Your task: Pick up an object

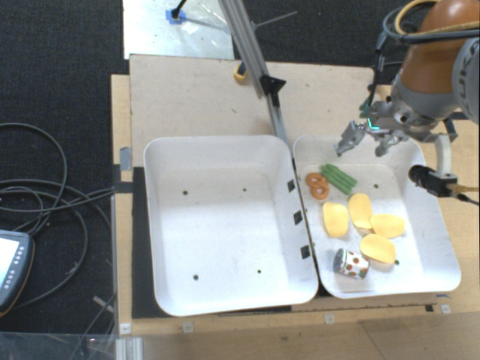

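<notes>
A dark floor runs along the left edge, where black cables (45, 193) loop toward a handheld screen device (11, 265) at the lower left corner. To the right of it stands a tan desk (195, 96) carrying 2 shallow white bins side by side.

The left bin (225, 223) takes up the middle, its white floor marked by a few small dark dots. A grey metal pole (247, 40) slants down from the top centre and ends near the seam between the 2 bins.

The right bin (431, 235) holds the objects, grouped in its left and centre part. Nearest the seam are 2 small orange rings (316, 185), touching each other. Just beside them, up and to the right, lies a green bean-like piece (339, 178), set diagonally. Below these sit 4 yellow pieces (365, 226), close together, some touching. At the lower edge of that group a small red and white cylinder (350, 264) lies on its side, just beside the lowest yellow piece.

Above the far edge of the right bin hangs the tool (367, 142), on a grey arm (435, 73) with an orange band that reaches in from the right. Its 2 fingers are spread apart with nothing between them. It sits above and apart from the green piece, touching none of the objects.
</notes>
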Motion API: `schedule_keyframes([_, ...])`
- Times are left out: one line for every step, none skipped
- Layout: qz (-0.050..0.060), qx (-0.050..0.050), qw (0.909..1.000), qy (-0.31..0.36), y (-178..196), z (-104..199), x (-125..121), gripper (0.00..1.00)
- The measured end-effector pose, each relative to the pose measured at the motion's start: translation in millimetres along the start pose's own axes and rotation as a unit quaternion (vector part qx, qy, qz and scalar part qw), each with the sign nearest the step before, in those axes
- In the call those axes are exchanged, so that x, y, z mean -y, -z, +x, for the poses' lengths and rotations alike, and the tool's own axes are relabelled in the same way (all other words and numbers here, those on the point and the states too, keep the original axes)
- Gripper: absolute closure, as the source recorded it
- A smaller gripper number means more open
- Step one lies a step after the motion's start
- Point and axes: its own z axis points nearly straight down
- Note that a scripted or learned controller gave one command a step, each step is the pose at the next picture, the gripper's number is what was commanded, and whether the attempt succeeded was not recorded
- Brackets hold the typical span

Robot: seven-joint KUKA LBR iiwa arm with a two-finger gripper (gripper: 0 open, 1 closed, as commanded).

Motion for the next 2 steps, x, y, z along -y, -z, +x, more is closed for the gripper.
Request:
schedule_keyframes([0.002,0.0,1.0,-0.001,-42,-1,-2,0.0])
schedule_keyframes([0.002,0.0,1.0,0.0,-90,9,-2,0.0])
